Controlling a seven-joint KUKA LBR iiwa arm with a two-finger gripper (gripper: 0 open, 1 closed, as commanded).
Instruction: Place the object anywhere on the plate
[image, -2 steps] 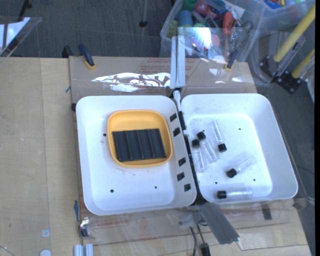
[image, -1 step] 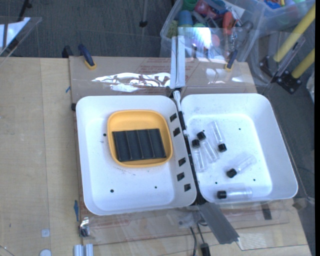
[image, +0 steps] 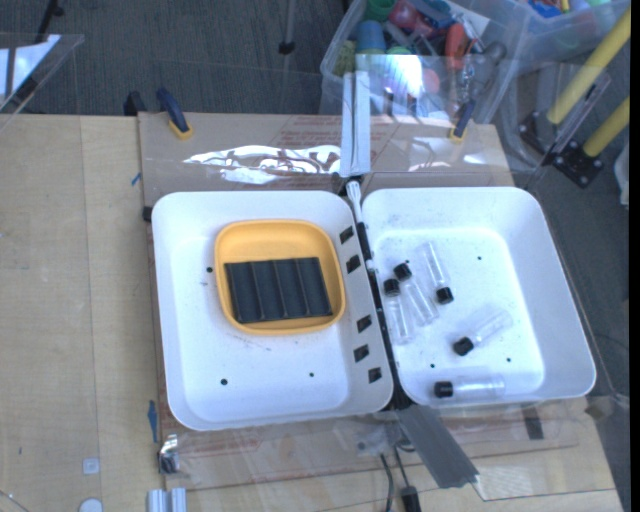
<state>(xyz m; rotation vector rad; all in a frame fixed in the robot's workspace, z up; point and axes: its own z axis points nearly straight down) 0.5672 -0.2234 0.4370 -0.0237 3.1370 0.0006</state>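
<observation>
A yellow plate (image: 228, 245) sits in the left white bin (image: 190, 380), a little toward its back. A black ribbed rectangular block (image: 277, 290) lies flat on the plate and covers most of its floor. In the right white bin (image: 545, 300) lie several clear vials with black caps. One vial (image: 433, 272) is near the middle, one (image: 480, 330) lies to its right, and one (image: 468, 387) lies along the front wall.
A row of black tabs (image: 358, 300) runs down the ridge where the two bins meet. Behind the bins stand a clear plastic box of colourful items (image: 430, 40) and a blue-handled clamp (image: 175, 115). Bare wooden bench (image: 70, 300) lies to the left.
</observation>
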